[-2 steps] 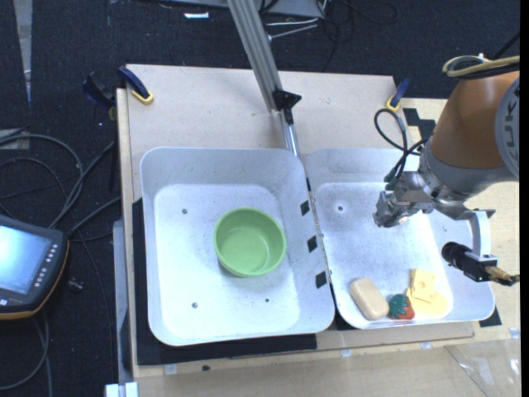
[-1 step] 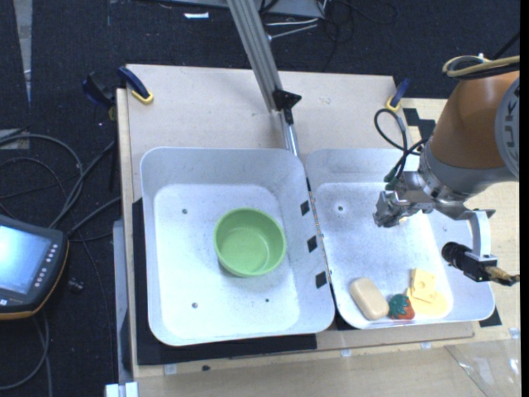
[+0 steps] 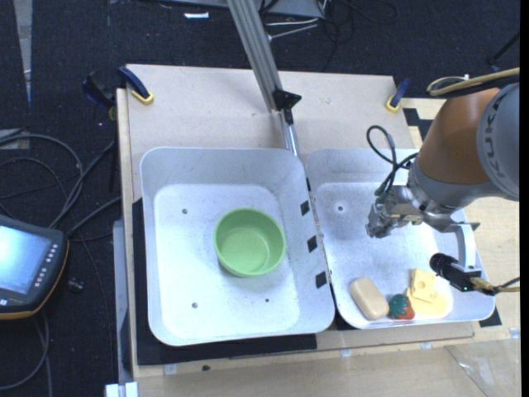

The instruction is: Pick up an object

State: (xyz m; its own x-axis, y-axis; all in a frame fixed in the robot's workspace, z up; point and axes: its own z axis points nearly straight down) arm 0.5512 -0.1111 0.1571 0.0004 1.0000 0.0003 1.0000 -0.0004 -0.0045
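Right now the gripper (image 3: 378, 227) hangs over the middle of the right bin (image 3: 347, 172), and whether it is open or closed I cannot tell from here; nothing visible sits in it. The tan oval piece (image 3: 369, 298), a small red-and-green toy (image 3: 401, 307) and a yellow block (image 3: 427, 291) lie near the front edge. A green bowl (image 3: 250, 241) sits in the left bin (image 3: 178, 172).

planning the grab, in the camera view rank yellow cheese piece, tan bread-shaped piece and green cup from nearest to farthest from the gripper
From the gripper:
1. yellow cheese piece, right bin's near corner.
2. tan bread-shaped piece, right bin's near edge; nearly tied with the cheese.
3. green cup, left bin, plainly farthest.
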